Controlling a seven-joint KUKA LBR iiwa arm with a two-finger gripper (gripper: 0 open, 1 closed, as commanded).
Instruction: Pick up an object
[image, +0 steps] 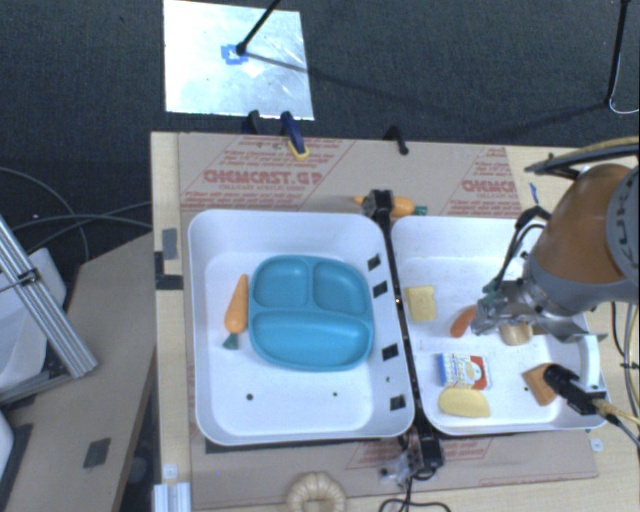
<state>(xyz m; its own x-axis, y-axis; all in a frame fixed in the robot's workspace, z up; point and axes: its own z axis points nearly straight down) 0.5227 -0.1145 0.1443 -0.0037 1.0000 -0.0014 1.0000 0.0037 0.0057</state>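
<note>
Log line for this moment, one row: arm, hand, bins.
arm: over right bin | hand: low beside orange piece, grasp unclear | left bin: blue plate, carrot

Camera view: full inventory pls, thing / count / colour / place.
bins: 2, white, side by side on the bench
plate: 1, blue, three sections, middle of left bin
carrot: 1, orange, left bin, left of the plate
cheese block: 1, pale yellow, right bin, near the divider
small box: 1, white, blue and red, right bin, lower part
potato-like piece: 1, yellow, right bin, below the small box
orange piece: 1, right bin, next to the end effector
brown piece: 1, right bin, lower right
clamp: 1, blue and yellow, top edge of the cardboard
arm: 1, grey and orange, over right bin
end effector: 1, low in right bin, fingers unclear
</note>
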